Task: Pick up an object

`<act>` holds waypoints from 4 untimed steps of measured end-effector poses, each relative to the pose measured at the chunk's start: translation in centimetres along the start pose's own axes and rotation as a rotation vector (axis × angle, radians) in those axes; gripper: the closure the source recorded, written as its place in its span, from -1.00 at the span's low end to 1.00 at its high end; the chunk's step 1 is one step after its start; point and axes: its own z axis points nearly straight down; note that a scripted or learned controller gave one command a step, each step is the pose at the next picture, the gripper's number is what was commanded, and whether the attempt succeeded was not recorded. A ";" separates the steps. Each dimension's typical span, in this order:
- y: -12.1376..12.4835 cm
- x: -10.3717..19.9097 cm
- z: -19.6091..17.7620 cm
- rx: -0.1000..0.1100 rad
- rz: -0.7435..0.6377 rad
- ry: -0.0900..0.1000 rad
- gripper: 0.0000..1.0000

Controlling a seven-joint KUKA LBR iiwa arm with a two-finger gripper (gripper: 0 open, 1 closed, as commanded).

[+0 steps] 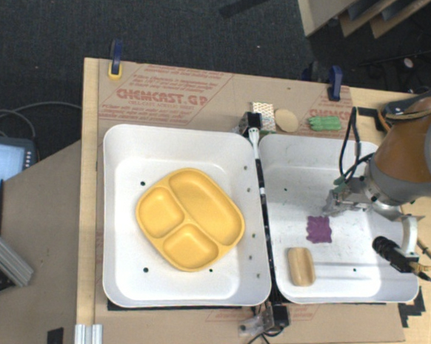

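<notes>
The pincer (337,202) hovers in the right bin (290,166), just above a purple piece (319,229). Its state: cannot tell (too small). A tan block (301,266) lies nearby.

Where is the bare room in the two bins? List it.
Right bin: its far-left floor is bare. Its middle is crowded: the pincer hangs just above the purple piece, with the tan block at the near edge. Left bin: the yellow divided tray takes the centre; bare strips remain along the far wall and near corners.
</notes>
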 end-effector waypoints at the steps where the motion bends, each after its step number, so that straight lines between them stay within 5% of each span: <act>1: -0.2 6.2 1.3 0.012 -0.003 0.003 1.00; 2: -6.9 8.2 -9.4 0.005 0.000 0.002 1.00; 3: -8.0 3.9 0.3 0.015 0.005 0.002 1.00; 4: 1.0 6.0 1.0 -0.003 -0.005 -0.002 1.00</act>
